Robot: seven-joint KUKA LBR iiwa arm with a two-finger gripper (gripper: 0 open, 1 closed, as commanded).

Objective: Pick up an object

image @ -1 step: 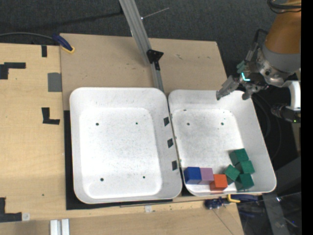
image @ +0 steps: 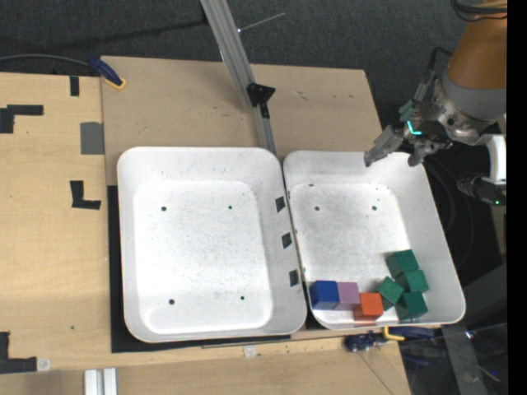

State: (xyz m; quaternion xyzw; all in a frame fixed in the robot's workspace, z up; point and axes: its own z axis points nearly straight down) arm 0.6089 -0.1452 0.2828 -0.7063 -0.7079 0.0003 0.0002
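**Nothing lifted yet**

Blocks all lie in the right bin (image: 428, 212), clustered at its near corner: blue block (image: 324, 293), purple block (image: 348, 292), orange block (image: 370, 304), green blocks (image: 407, 282). Gripper (image: 396, 146) hovers over the bin's far rim, well apart from them. Fingers look spread, nothing between them. Approach, descent and grasp all remain.

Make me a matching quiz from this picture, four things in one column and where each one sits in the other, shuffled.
Things:
1. blue block
2. orange block
3. green blocks
4. tool

Places:
A. above the right bin's far right corner
B. near wall of the right bin, beside the divider between bins
C. near right corner of the right bin, clustered
D. just right of the purple block

Pairs: 1-B, 2-D, 3-C, 4-A
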